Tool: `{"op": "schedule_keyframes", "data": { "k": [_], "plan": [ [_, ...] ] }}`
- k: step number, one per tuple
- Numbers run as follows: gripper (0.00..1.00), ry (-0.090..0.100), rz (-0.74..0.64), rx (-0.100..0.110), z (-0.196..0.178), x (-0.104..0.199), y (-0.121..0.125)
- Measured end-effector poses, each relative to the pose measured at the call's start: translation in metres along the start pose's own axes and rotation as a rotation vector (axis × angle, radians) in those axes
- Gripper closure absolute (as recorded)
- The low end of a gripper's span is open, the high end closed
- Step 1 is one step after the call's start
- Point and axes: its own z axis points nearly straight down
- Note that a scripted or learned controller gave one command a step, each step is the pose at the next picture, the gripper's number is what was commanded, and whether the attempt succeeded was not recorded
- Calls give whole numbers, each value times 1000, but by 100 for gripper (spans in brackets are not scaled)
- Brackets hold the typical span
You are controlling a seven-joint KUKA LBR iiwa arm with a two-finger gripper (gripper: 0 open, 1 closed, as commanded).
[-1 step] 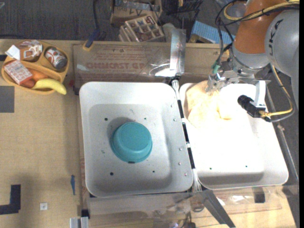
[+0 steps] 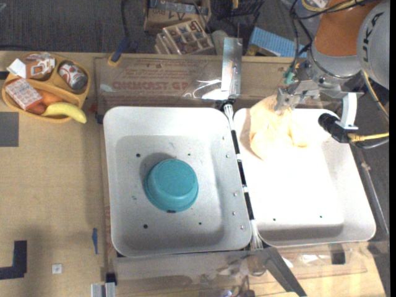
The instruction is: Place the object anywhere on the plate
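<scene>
Plate in left bin

Tan wooden worktop carries two shallow white plastic bins: left bin, right bin touching its right side. Orange snack-filled tray far upper-left of left bin, yellow banana at its edge.

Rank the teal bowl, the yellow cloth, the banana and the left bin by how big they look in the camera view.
1. Left bin, plainly the largest.
2. Yellow cloth and teal bowl: these look alike in spread, and the gripper covers the cloth's top, so I won't rank them.
3. Banana, smallest.
</scene>
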Motion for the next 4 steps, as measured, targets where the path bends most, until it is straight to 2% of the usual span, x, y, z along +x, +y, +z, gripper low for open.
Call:
{"op": "schedule_keyframes", "data": {
  "k": [1, 2, 3, 4],
  "plan": [
    [100, 2, -401, 2, 2, 56, 9],
    [100, 2, -798, 0, -8, 109, 4],
    [100, -1, -1195, -7, -12, 161, 15],
    [100, 2, -1414, -3, -2, 203, 10]
  ]
}}
